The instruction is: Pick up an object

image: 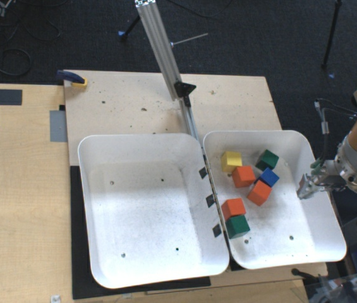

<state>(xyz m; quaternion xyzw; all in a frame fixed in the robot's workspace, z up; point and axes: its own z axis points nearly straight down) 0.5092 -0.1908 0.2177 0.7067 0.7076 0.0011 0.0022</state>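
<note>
Camera view, looking down at a slant, shows two shallow white bins side by side on a pale wooden bench (229,100). All the blocks lie in the right bin (304,232); the left bin (140,219) sits against it along the shared middle wall.

Six small blocks sit in the right bin's left half, toward its far edge and the dividing wall. A yellow block (231,161) lies nearest the far-left corner, with a green block (267,160) beside it toward the far edge. An orange block (243,176) touches the yellow one on its near side. A blue block (268,177) rests just below the green block, and a second orange block (259,192) is pressed against the blue one. Closer to the near edge, along the dividing wall, a third orange block (233,207) sits touching a second green block (237,225).

The gripper (307,188) hangs over the right bin's right edge, at the end of the arm entering from the right side. Its fingertips are small and dark against the rim, so how far they are parted cannot be told, and nothing is seen between them. It is well apart from the nearest blocks, the blue one and the orange one against it.

A slanted metal rail (162,46) rises from the bench's far side, above the dividing wall.
</note>
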